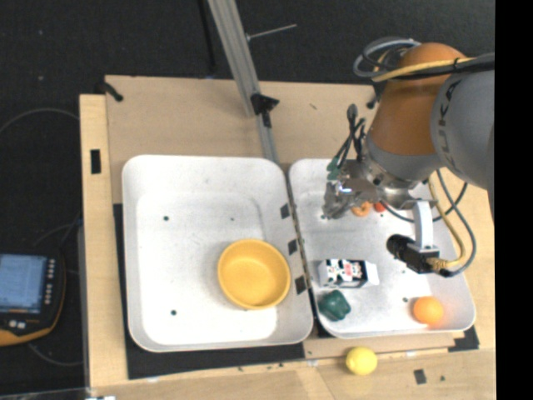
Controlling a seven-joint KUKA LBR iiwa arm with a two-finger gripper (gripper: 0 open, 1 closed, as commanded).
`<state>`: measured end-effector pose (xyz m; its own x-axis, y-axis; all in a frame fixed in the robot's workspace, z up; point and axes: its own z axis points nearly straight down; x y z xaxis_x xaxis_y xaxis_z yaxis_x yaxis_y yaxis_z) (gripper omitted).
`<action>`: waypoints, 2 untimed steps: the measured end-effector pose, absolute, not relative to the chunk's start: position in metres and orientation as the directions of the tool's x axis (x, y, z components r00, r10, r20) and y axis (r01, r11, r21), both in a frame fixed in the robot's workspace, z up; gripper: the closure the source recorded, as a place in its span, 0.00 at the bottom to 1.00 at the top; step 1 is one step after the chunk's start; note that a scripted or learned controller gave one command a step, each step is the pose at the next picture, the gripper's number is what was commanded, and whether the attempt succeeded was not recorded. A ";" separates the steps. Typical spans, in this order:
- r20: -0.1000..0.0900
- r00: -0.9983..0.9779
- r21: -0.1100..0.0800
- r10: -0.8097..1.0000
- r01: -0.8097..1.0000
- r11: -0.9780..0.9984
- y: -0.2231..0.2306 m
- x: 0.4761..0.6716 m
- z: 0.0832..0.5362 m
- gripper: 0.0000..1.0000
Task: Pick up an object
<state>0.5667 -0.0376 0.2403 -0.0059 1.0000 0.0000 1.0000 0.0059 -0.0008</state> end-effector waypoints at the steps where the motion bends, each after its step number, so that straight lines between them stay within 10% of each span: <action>1: 0.000 -0.007 0.001 1.000 1.000 0.007 0.018 0.581 0.231 1.00; 2: 0.002 -0.009 0.002 1.000 1.000 0.009 0.076 0.589 0.245 1.00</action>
